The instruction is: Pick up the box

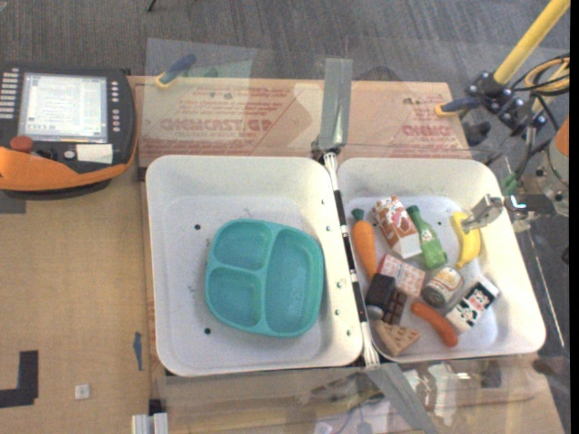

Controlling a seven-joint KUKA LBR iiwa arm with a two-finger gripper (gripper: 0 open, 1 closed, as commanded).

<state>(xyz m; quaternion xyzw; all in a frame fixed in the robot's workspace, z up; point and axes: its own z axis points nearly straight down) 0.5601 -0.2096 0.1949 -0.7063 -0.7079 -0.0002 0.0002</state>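
The right bin (pixel 520 269) holds several toy foods. A red and white box (pixel 395 223) lies near its back left, beside a green bottle (pixel 427 238). A small pink box (pixel 402 273) lies mid-bin, and a black and white carton (pixel 475 305) rests at the front right. My gripper (pixel 486 210) hangs over the bin's right side, just above the top end of a yellow banana (pixel 468 239). It is well to the right of the red and white box, and nothing shows held in it.
An orange carrot (pixel 365 247), a can (pixel 442 286), chocolate (pixel 388 300), a waffle piece (pixel 398 337) and an orange sausage (pixel 436 323) crowd the right bin. A teal divided plate (pixel 264 278) lies in the left bin (pixel 172 242). A teach pendant (pixel 63 125) sits at the far left.
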